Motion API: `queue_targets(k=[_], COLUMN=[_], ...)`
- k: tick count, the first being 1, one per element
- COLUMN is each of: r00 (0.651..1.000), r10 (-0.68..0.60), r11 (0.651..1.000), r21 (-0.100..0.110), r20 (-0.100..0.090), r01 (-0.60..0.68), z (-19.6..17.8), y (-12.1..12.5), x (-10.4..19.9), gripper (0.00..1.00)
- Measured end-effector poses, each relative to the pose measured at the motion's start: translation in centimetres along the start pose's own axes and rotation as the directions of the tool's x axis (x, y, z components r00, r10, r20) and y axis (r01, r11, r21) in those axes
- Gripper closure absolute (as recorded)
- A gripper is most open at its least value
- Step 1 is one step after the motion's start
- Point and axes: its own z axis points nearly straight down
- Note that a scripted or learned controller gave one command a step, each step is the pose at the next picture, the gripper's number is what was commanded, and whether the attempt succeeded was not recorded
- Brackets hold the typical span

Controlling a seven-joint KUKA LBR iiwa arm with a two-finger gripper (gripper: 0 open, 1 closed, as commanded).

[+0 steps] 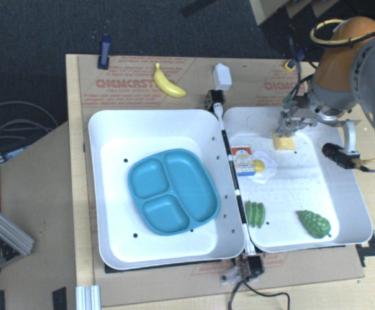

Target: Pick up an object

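Claw [290,124] sits low in right bin [342,234], directly above yellow block [284,142]; finger state: you cannot tell. Block lies near bin's back wall. Risk: block slips or tips against wall during pinch. Nearby: packet [243,161], green pieces [255,214] [314,223] well apart. Left bin [110,237] holds blue tray [172,190].

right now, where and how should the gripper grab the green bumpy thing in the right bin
Grip the green bumpy object across its narrow width near the middle, coming straight down from above. It lies flat on the right bin floor, long axis slanted, apart from other items.
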Motion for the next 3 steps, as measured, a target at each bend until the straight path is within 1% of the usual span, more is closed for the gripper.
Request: queue_targets(k=[1, 2, 3], r00=[1.0, 1.0, 1.0], r10=[0.0, 0.0, -0.001], r11=[1.0, 1.0, 1.0], r21=[0.001, 0.006, -0.004], r20=[0.0, -0.002, 0.001], r01=[0.0, 0.0, 0.001], z=[0.0, 2.2, 0.9], y=[0.0, 0.3, 0.6], x=[0.0, 0.0, 0.0], gripper=[0.0, 0.0, 1.0])
